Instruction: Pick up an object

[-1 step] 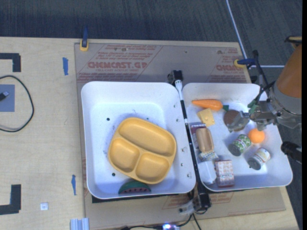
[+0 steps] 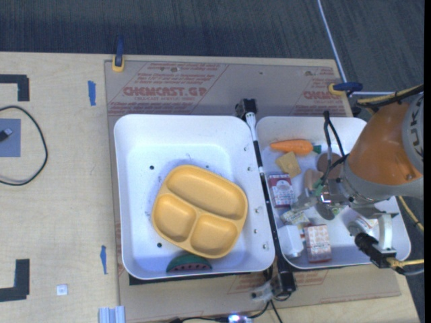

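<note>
1. You're at the reach: the pincer (image 2: 322,200) sits low in the right bin (image 2: 404,244), mid-right of frame; I cannot tell its state.
2. Candidate objects crowd it: carrot (image 2: 292,146), red packet (image 2: 281,188). Next, it must close on one and lift.

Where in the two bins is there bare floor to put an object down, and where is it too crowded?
Left bin: bare floor behind the yellow divided plate, toward the far wall, and a strip along its left wall. A watermelon slice sits at the near edge. Right bin: crowded, with the carrot, small packets and the arm's tool among them.
</note>
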`<move>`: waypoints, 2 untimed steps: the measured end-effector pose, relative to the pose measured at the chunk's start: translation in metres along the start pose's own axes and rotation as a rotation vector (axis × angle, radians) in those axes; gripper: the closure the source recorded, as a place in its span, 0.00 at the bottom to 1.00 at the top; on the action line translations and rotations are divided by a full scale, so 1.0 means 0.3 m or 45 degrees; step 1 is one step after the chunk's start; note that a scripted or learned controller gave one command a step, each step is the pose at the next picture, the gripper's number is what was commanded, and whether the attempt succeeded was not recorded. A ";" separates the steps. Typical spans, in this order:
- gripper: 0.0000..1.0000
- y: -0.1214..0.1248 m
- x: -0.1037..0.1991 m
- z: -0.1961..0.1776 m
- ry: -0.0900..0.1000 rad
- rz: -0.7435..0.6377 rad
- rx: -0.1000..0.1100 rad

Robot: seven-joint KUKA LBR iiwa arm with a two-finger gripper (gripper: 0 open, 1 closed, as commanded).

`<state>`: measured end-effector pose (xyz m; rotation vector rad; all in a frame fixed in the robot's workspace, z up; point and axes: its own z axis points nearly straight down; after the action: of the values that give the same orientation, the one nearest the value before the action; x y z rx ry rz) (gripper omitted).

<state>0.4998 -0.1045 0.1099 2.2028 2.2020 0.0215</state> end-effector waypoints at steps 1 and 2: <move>0.00 -0.005 0.005 0.009 -0.005 0.000 -0.013; 0.00 -0.004 0.006 0.009 -0.005 -0.001 -0.013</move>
<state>0.4988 -0.1027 0.1071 2.1953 2.1955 0.0277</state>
